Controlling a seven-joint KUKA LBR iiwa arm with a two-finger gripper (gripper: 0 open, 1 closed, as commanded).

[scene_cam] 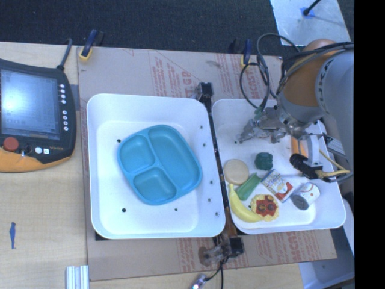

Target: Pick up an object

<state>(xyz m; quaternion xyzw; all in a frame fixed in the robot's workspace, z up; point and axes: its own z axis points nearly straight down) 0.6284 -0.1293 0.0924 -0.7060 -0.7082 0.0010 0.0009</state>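
Pale wooden table (42, 221) carries a blue three-compartment plastic plate (159, 163) in the left white bin (102, 110). Right of centre, small items cluster: a tan round disc (236, 171), a yellow banana (239, 208) and a dark green lump (263, 160). Above them hangs the hand (264, 130), its grip state impossible to tell; descending squarely over the separate green lump looks wisest.

The gripper (260, 128) hung over the right bin (225, 110), above a banana (239, 208); a blue divided plate (159, 163) lay in the left bin (99, 161).
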